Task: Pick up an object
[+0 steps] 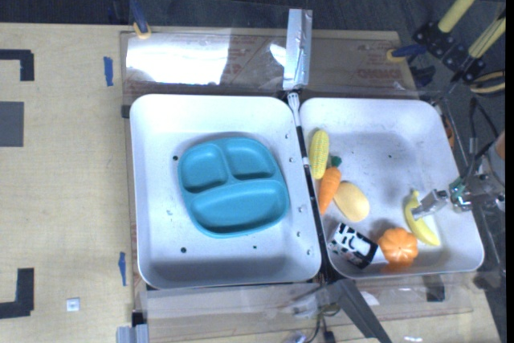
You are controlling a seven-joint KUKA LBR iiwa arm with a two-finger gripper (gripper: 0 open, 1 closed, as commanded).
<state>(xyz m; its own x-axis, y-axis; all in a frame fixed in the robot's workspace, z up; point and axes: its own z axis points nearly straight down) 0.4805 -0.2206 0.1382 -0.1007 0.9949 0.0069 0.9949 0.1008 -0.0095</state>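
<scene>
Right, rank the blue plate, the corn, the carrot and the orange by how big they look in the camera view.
Largest to smallest:
1. blue plate, far the biggest.
2. corn.
3. carrot and orange: too close to rank; the carrot is longer, the orange rounder and fuller.

Arm [491, 197] cut by right edge

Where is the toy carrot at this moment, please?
In the camera view, the carrot lies in the right bin, near its left wall, just below the corn cob and beside the pale yellow potato.
</scene>
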